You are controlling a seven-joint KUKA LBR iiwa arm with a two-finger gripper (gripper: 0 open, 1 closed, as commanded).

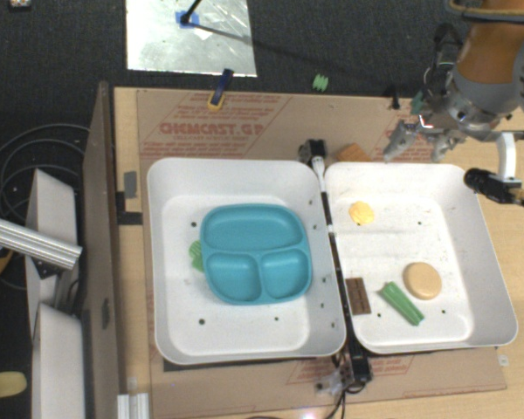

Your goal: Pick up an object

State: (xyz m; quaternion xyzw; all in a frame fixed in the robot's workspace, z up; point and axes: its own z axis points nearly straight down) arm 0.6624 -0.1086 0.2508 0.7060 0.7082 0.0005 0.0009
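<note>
The right bin (472,234) holds a small yellow piece (361,213) near its back left, a tan round biscuit-like object (422,280), a green stick (402,303) and a brown rectangular bar (357,296) near the front left. My gripper (417,143) hangs above the back edge of the right bin, at the upper right of the view, its fingers spread apart with nothing between them. It is well apart from every object in the bin.
The left bin (170,225) holds a blue divided plate (255,253) with a green item (196,255) peeking from under its left side. An orange piece (354,153) lies just behind the bins. Cables and a metal sheet lie beyond the bench.
</note>
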